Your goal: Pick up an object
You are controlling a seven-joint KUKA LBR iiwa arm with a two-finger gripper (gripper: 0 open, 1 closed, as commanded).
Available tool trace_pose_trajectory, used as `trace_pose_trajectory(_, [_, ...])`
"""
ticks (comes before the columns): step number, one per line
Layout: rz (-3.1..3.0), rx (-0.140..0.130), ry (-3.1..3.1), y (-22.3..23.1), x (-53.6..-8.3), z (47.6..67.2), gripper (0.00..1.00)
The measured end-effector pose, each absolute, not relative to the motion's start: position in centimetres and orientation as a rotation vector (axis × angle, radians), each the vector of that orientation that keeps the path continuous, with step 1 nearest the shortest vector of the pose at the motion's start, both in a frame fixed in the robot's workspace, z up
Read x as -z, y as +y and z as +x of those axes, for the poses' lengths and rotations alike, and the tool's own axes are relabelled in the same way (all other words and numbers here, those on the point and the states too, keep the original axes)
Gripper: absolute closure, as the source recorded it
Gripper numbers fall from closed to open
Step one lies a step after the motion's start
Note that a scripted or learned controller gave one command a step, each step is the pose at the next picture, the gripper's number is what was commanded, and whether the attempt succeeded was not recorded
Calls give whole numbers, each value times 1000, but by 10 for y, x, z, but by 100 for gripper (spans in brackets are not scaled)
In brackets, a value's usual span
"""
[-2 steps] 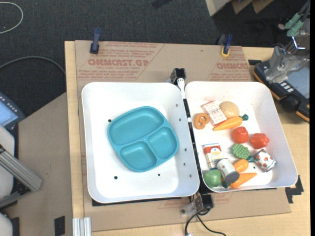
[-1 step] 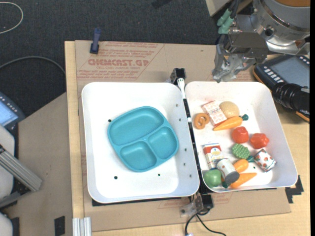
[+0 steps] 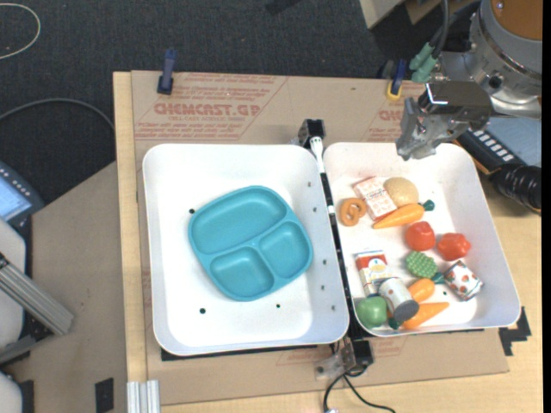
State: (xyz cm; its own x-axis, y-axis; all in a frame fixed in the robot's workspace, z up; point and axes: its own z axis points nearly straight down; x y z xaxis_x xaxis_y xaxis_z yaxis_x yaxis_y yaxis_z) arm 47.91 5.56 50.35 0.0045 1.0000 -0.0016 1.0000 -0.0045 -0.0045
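Arm poised above the right bin's far edge.

The desk [image 3: 215,101] carries two white bins: the left bin [image 3: 164,231] holds a teal divided plate [image 3: 250,242], the right bin [image 3: 491,231] toy foods, a carrot [image 3: 399,215] among them. The end effector [image 3: 419,144] hangs empty above; whether it is apart or together, I cannot tell.
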Motion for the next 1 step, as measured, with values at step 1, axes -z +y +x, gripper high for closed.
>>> trace_pose_trajectory(1, [-2228, -9, -2209, -16, -447, 479, 100])
